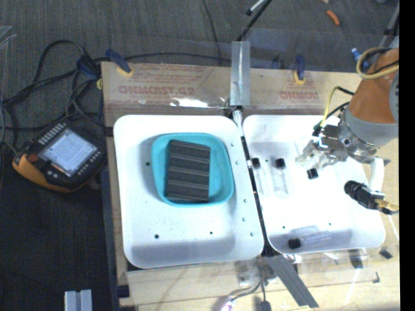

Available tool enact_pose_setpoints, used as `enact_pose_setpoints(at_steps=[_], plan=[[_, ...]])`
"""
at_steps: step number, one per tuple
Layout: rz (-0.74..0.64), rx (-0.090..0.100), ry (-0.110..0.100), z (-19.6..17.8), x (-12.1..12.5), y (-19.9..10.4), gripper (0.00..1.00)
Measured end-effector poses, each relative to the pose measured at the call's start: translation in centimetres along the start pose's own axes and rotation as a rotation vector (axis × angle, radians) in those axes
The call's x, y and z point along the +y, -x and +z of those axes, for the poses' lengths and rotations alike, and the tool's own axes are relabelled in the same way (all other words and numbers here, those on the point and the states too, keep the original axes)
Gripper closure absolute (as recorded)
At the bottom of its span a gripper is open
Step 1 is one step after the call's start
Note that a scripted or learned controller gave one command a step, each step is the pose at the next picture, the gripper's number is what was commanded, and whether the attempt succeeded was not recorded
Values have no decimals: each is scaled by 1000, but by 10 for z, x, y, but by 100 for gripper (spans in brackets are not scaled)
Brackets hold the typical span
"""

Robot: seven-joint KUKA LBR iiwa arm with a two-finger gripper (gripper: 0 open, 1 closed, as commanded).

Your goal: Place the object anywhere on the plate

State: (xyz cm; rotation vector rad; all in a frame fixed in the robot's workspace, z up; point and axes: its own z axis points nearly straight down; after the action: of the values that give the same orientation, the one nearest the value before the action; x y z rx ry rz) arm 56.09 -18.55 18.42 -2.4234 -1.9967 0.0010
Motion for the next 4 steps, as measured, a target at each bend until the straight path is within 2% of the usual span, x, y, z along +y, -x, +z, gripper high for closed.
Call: enact_pose_setpoints(at_steps=[1, 2, 3, 4], plan=[[0, 0, 0, 0, 0, 0, 0], [75, -3, 0, -38, -30, 38, 0], [125, 0, -2, -44, -72, 38, 0], [216, -4, 0, -125, -71, 39, 0]])
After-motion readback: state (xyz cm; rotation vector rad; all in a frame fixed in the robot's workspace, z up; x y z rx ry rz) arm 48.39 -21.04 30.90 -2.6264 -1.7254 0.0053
